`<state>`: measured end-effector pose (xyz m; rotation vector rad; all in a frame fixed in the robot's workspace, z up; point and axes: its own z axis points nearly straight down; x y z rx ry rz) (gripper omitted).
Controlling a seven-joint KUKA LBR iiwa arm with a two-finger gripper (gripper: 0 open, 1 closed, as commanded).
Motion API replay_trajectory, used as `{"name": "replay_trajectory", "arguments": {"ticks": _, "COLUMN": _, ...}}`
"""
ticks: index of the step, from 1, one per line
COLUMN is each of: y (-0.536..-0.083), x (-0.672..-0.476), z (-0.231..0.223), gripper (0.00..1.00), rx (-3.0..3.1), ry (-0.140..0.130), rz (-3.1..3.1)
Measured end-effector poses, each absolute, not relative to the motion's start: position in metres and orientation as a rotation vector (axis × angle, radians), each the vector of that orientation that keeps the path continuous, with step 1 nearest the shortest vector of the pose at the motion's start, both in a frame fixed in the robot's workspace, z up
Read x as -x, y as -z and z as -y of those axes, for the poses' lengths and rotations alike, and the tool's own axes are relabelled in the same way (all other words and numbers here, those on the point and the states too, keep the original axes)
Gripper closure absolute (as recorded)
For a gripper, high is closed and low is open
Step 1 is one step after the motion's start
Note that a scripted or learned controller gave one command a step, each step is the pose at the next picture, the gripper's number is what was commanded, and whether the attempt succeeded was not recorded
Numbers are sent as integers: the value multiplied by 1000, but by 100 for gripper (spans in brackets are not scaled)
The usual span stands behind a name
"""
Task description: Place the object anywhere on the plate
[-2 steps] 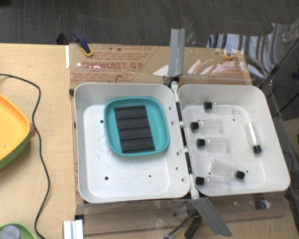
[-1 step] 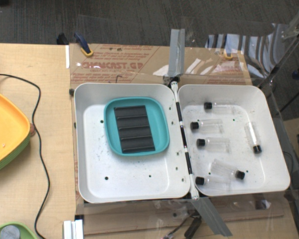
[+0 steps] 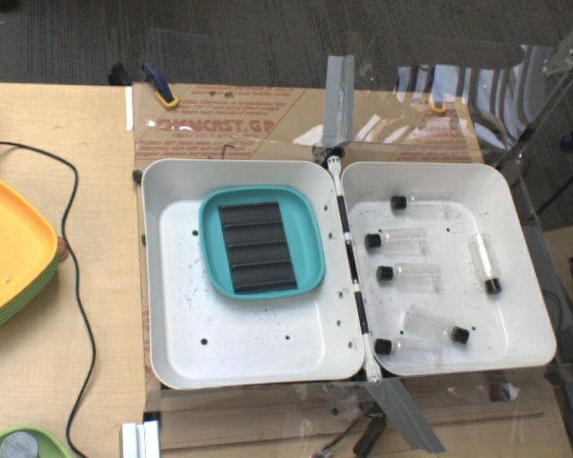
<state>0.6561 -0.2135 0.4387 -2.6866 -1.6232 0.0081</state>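
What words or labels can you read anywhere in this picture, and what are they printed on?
"CIMCAST.G?" roughly, in red, on the cardboard sheet behind the left bin; the letters are blurred, so the reading is uncertain.
Smaller red print around it: too small to read.
Plate and vials: no legible marks.

Plate (image 3: 262, 242) in the left bin (image 3: 172, 332) — capped tubes (image 3: 409, 241) scattered in the right bin (image 3: 516, 342).

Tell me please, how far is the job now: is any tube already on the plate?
Nothing looks done yet: the teal plate in the left bin carries only its dark ribbed insert. Nothing is in hand. The clear tubes with black caps all lie in the right bin, so picking one and placing it is left.
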Motion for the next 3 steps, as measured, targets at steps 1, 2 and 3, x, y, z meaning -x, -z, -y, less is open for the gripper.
{"name": "replay_trajectory", "arguments": {"ticks": 1, "y": -431, "x": -645, "z": 215, "gripper": 0, "rx": 2785, "ry": -10, "rz": 1447}}
{"name": "replay_trajectory", "arguments": {"ticks": 2, "y": -440, "x": -627, "z": 210, "gripper": 0, "rx": 2897, "ry": -7, "rz": 1209}}
{"name": "replay_trajectory", "arguments": {"ticks": 3, "y": -440, "x": -628, "z": 213, "gripper": 0, "rx": 2971, "ry": -6, "rz": 1016}}
